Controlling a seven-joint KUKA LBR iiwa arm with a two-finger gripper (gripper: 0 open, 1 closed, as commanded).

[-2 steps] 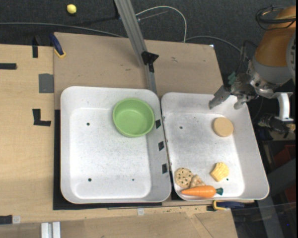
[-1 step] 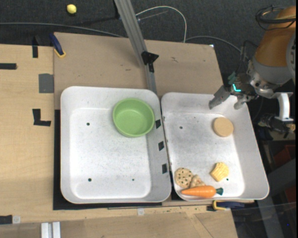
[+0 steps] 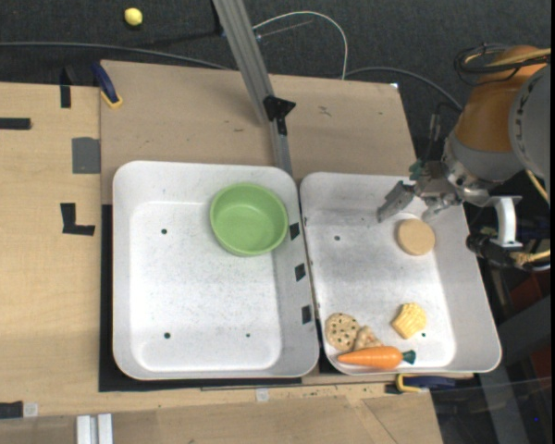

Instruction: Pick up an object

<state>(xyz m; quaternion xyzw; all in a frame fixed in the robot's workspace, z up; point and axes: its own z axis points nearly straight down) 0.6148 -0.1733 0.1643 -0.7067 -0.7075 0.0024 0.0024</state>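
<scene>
My gripper (image 3: 413, 207) hangs over the far part of the right bin (image 3: 351, 266), fingers spread open with nothing between them. Just below it lies a round tan disc (image 3: 415, 238), like a biscuit or bun. Near the front of the same bin sit a yellow cheese-like wedge (image 3: 408, 320), a brown cookie (image 3: 341, 329) and an orange carrot (image 3: 374, 358). The left bin (image 3: 166, 285) holds a green bowl (image 3: 249, 218) at its far right corner.
A grey metal pole (image 3: 250, 54) slants down from the top to the gap between the bins. Cables run over the dark floor at the top. A small yellow ball (image 3: 133, 16) lies far back left, off the bench.
</scene>
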